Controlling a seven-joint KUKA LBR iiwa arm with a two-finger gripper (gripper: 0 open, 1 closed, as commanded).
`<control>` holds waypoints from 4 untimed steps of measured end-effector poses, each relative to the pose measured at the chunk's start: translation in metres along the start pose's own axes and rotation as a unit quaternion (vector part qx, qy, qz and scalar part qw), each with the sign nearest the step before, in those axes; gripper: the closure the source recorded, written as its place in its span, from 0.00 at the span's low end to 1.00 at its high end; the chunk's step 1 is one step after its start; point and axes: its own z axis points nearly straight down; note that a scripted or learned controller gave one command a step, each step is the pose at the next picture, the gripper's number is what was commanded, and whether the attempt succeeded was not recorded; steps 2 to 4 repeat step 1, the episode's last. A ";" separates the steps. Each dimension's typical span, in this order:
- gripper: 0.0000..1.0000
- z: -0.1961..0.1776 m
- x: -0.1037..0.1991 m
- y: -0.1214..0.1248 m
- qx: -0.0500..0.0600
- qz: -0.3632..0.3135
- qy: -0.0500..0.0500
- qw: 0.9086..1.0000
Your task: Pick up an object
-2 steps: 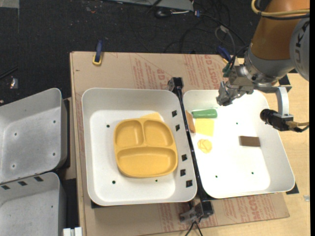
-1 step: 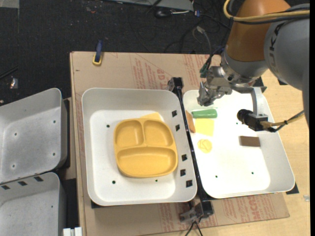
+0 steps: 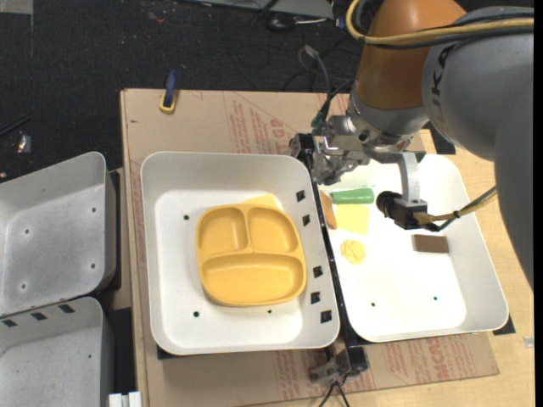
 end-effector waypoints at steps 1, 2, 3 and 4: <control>1.00 0.004 0.058 -0.001 0.000 0.000 0.000 1.000; 1.00 0.004 0.058 -0.001 0.000 0.000 0.000 1.000; 1.00 0.004 0.058 -0.001 0.000 0.000 0.000 1.000; 1.00 0.004 0.058 -0.001 0.000 0.000 0.000 1.000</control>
